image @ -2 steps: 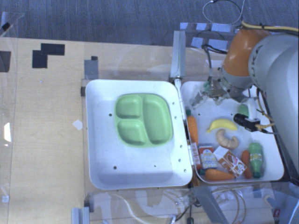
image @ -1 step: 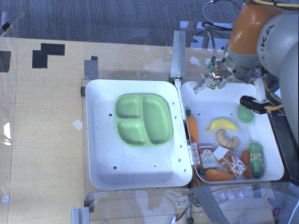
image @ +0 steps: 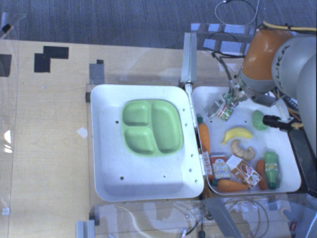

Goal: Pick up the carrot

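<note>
While three slender orange carrots (image: 203, 137) lie in the right white bin (image: 295, 180), end effector (image: 225, 108) aperture cannot be told.

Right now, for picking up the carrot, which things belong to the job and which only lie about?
For the job: carrot, pincer, right bin.

Lying about: banana, green bottle, green divided plate, left bin.

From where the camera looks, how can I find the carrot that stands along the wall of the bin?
Look at the right white bin, the one crowded with toy food. On its left wall, beside the divider, lies the carrot, pointing up and down the picture. Unlike the other orange carrot at the front edge, it shows a green tip.
</note>
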{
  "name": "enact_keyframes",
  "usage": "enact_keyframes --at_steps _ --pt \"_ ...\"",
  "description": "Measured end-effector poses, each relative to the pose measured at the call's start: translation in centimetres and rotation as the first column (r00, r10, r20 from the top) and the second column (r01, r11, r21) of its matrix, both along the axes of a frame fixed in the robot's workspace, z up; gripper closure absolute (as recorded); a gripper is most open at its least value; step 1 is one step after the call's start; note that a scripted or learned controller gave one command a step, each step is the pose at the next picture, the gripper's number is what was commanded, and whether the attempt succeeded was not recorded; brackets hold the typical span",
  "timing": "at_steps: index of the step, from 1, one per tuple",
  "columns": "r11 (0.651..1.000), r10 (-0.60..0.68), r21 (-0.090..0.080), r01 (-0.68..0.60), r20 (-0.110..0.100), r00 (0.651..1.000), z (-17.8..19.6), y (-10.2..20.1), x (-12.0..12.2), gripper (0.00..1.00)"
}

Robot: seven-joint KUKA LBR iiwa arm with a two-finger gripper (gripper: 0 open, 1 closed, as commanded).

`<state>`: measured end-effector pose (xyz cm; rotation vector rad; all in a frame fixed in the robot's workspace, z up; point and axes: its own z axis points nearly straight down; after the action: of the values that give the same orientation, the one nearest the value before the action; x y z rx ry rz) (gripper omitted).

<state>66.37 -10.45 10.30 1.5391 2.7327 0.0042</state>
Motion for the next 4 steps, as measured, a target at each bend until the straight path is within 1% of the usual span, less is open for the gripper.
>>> enact_keyframes --at_steps 1,2,3,4 --pt "0.987 -0.158 0.002 0.158 0.001 0.987 -1.5 0.9 -1.5 0.00" --pt "0.969 -0.246 0.002 0.246 0.007 0.969 -1.3 0.9 -8.9 0.00" --pt "0.907 -0.420 -0.019 0.420 -0.044 0.906 -1.8 -1.0 -0.4 0.00" --pt "0.911 -0.411 -0.018 0.411 -0.053 0.910 -0.8 -0.6 -0.4 1.00"
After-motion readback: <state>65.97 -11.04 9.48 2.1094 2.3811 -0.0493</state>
